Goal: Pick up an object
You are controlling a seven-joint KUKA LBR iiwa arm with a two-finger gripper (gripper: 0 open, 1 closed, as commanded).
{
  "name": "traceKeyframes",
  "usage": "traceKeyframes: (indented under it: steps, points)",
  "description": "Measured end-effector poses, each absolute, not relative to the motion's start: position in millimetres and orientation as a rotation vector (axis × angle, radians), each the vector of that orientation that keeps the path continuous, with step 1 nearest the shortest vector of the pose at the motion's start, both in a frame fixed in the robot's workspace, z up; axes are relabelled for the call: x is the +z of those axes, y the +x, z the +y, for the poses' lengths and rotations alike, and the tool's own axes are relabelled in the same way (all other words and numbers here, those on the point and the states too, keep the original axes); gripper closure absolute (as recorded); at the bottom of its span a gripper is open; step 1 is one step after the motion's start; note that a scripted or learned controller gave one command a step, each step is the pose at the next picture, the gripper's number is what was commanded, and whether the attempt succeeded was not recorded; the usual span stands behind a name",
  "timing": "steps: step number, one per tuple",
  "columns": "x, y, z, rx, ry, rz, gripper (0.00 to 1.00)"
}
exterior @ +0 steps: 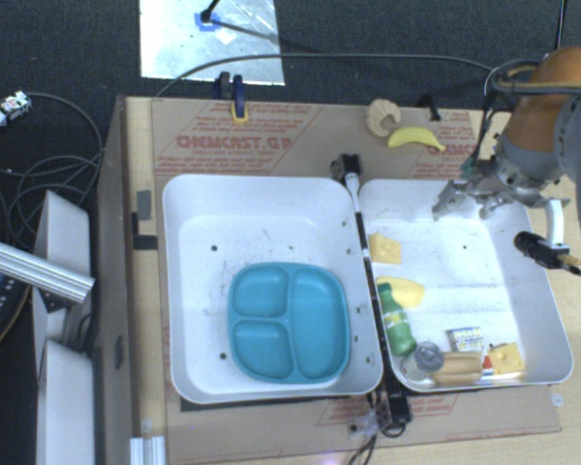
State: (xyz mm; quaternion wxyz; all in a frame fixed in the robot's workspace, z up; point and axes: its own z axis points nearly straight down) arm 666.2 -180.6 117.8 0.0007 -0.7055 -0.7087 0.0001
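Note:
The right bin holds a yellow cheese wedge, a yellow piece, a green bottle, a grey round cap, a tan wooden cylinder, a small printed box and a yellow block. My gripper hangs over the back edge of the right bin, above bare bin floor, apart from all these objects. Its fingers spread apart with nothing between them.
The left bin holds a blue divided plate. Behind the bins on the cardboard lie a yellow banana and a tan ring-shaped thing. A blue clamp sits at the back edge. Cables run at left.

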Motion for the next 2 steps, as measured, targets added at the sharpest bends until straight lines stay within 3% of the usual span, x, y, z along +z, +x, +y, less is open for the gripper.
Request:
traceKeyframes:
  steps: [1, 2]
  points:
    - [86, 669.0, -148, -0.003, -2.216, -2.228, 0.0]
    - [85, 669.2, -113, -0.003, -2.216, -2.229, 0.0]
